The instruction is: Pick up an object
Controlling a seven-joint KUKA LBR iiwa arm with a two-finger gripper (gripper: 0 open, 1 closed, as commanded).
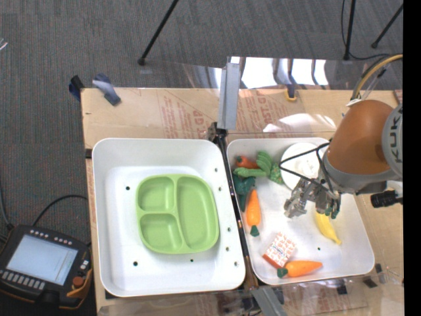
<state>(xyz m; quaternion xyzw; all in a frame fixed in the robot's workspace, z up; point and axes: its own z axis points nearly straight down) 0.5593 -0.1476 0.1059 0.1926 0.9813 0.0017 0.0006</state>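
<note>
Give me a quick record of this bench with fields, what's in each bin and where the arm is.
left bin: green tray with three compartments
right bin: three carrots, leafy greens, banana, small red-and-white packet, white plate
carrots: one by the left wall, one at the front, one at the back
arm: over the right bin
gripper: low, just left of the banana
held: cannot tell

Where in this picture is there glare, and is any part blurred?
In the camera view, bright glare washes out the reflective panel behind the bins and a patch of bench by the right bin; the gripper looks slightly blurred, while the green tray is sharp with soft shadows.
</note>
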